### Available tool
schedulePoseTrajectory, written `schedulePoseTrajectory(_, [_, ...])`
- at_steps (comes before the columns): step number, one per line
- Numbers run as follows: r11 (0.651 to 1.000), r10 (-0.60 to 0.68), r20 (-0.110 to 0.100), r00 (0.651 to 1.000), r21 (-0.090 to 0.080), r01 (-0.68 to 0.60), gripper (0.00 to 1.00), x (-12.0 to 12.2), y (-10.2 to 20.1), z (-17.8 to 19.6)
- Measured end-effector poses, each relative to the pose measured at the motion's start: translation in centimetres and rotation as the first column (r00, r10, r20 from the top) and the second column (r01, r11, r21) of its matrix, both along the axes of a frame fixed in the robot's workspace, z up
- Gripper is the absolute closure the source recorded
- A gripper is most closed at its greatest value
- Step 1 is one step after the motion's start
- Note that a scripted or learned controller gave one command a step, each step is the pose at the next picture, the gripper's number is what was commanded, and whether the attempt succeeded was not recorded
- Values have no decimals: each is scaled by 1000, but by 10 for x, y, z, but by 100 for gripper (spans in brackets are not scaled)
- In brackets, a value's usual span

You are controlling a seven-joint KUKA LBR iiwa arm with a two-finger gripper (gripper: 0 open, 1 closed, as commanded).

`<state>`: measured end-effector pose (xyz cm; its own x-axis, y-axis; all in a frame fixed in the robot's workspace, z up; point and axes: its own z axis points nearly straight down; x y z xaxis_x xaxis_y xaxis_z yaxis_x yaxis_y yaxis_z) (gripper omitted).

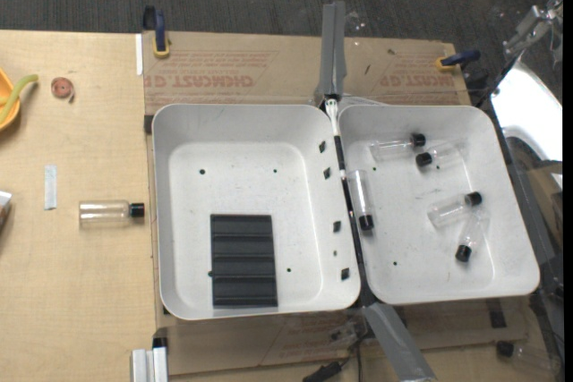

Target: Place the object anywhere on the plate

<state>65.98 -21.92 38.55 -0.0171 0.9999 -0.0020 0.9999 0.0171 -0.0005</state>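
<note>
Lying scattered in the right shallow white bin (501, 282) were five clear plastic vials with black caps (455, 210), one against its left wall. A ribbed black rectangular plate (243, 261) sat in the left white bin (179, 300). The gripper's state could not be told.

Even, bright overhead light; soft shadows inside the left bin (170, 192) rim. Mild glare on white plastic right of it. Focus sharp centre, slight blur and barrel distortion twd edges.
</note>
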Motion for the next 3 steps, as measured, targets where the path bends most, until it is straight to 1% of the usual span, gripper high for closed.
schedulePoseTrajectory(1, [997,-74,-2,997,1,74,0,-73,-3,55])
schedulePoseTrajectory(2, [904,-427,-2,904,-1,427,0,-16,44,54])
schedulePoseTrajectory(3, [828,-561,-3,828,-1,561,0,-36,6,54])
